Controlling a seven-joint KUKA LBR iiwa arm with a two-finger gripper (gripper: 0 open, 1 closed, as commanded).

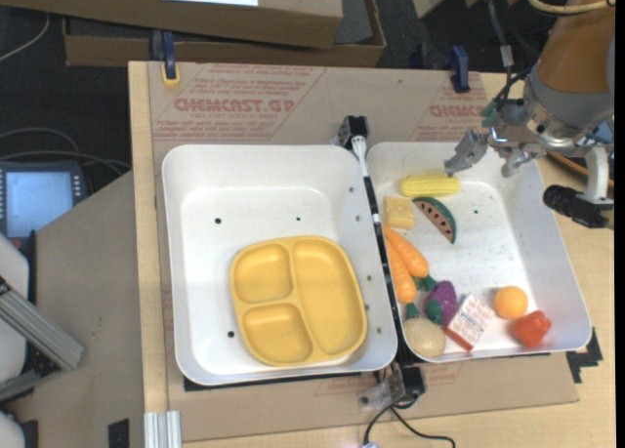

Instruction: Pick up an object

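Two shallow white bins side by side on a cardboard-covered worktop (244, 104). In the left bin (195, 192), a yellow divided tray (298, 300) with three compartments, lying toward the near side. In the right bin (547, 231), a scatter of toy food: a yellow corn cob (429, 185) near the far wall, a pale cheese wedge (398, 213) just beside and below it, a watermelon slice (437, 217) to the right of the cheese, two orange carrots (404, 261) along the left wall, a purple eggplant-like piece (441, 300) below them, a pale round piece (426, 338) at the near edge, a small red-and-white packet (472, 319), an orange ball (510, 302) and a red pepper-like piece (531, 328) near the right corner. Grey arm with orange band entering from the upper right; gripper (486, 150) poised above the far end of the right bin, just beside and above the corn cob. Fingers spread apart, one finger (465, 155) angled down toward the corn, nothing between them. A handheld screen (39, 197) off to the left.
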